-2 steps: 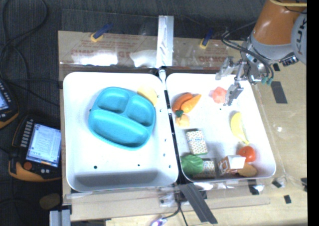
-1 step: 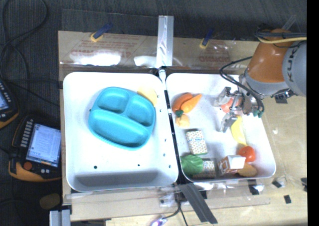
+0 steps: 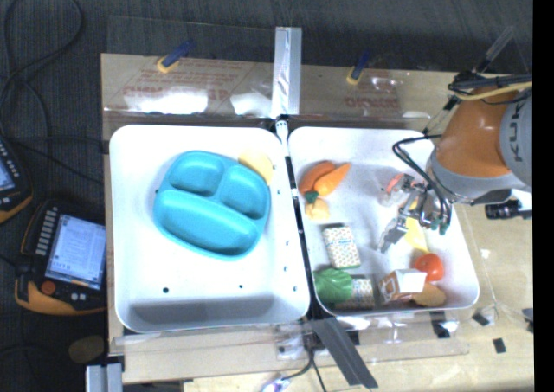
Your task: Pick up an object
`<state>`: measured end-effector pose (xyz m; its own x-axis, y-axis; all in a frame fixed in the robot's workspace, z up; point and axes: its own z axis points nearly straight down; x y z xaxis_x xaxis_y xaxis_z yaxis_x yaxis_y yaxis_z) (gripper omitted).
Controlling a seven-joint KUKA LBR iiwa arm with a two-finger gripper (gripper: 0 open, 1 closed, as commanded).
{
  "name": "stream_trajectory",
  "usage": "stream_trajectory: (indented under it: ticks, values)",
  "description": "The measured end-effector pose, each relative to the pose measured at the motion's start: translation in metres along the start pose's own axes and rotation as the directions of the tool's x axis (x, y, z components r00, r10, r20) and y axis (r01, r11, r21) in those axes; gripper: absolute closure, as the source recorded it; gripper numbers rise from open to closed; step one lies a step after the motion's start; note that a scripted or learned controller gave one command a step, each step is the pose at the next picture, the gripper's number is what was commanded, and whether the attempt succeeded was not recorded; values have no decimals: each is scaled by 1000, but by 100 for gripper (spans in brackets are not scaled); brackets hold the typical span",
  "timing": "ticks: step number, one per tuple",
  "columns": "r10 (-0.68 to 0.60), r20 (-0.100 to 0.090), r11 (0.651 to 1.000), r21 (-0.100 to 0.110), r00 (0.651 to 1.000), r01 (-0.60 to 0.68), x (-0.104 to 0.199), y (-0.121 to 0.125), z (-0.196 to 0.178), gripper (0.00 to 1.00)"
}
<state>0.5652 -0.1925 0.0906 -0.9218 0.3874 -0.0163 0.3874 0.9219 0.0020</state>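
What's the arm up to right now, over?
Gripper low in right bin, nothing held. Yellow piece and tomato beside it. Nothing in the way.

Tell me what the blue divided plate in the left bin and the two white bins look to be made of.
Blue divided plate: probably moulded plastic, semi-gloss; uniform colour, rounded compartments, soft highlights. Left bin and right bin: likely thin formed plastic, smooth and slightly glossy; rounded corners, even white walls. Painted metal cannot be ruled out from this view.

I see the claw (image 3: 400,228) low in the right bin (image 3: 363,141), beside a yellow block (image 3: 418,235) and above the tomato (image 3: 428,266); blue divided tray (image 3: 213,201) in left bin (image 3: 130,234).
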Motion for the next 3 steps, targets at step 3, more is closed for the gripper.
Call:
stream_trajectory:
  ticks: [3]
  values:
    - [647, -8, 763, 15, 762, -647, -43, 59, -116, 100]
